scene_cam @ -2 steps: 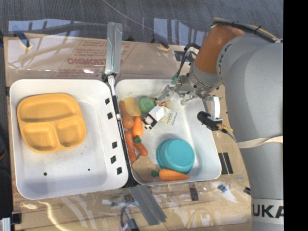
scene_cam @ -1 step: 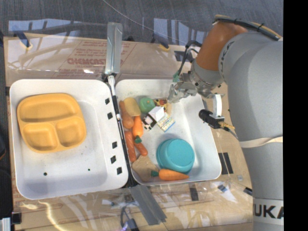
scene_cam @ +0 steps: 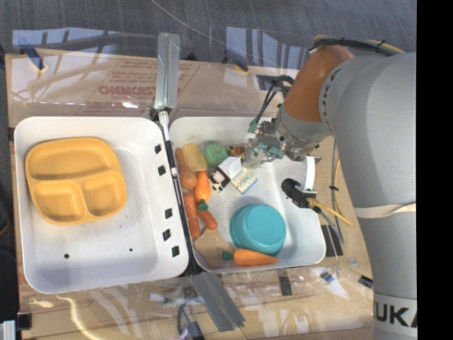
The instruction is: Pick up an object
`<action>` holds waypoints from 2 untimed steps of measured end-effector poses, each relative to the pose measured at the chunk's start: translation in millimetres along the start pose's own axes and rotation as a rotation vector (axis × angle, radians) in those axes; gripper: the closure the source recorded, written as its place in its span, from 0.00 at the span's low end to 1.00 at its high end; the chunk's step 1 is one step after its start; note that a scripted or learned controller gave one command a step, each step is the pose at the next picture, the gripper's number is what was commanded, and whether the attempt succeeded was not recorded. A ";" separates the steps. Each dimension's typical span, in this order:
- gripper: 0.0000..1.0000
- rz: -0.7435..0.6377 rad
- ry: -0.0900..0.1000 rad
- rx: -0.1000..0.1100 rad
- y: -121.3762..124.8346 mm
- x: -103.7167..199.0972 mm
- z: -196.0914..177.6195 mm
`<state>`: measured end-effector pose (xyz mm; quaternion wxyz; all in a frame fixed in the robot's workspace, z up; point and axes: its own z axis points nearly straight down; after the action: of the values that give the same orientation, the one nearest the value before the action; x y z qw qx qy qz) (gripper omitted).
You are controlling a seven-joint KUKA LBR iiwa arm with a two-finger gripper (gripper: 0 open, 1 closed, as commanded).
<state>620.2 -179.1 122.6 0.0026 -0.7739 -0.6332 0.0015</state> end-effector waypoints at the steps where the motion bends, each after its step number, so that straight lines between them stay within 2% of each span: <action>1: 0.00 0.000 0.000 0.000 0.1 -0.1 -0.1; 2: 0.00 -0.009 0.000 0.000 -73.7 16.5 31.9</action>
<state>551.1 -148.3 91.1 0.0024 -0.7712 -0.6366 0.0016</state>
